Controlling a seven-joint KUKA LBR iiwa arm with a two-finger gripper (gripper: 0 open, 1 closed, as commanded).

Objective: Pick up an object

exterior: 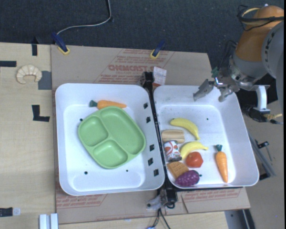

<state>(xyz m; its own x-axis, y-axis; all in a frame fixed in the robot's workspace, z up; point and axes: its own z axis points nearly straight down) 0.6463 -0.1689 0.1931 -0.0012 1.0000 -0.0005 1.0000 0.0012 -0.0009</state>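
Two white bins — left bin (66, 128) held a green plate (111, 136) and carrot (111, 104). Right bin (238, 123) held bananas (185, 125), tomato (194, 160), grapes (187, 178). Gripper (211, 93) hovered over its far edge — fingers spread, nothing between.

2 bins (69, 128) looked like smooth white plastic, slight sheen. Green divided plate (112, 136) was matt plastic, smooth. Bananas (185, 126), tomato (194, 160) and both carrots (221, 163) read as glossy moulded plastic; grapes (187, 178) were bumpy with a shine. Worktop (19, 142) looked like pale wood-look board, matt, with plain brown printed cardboard (128, 68) under the bins. Hand (212, 91) was bare grey metal, dull. Arm shell (257, 37) was smooth, orange part semi-gloss. Floor (133, 13) looked like dark rough carpet.
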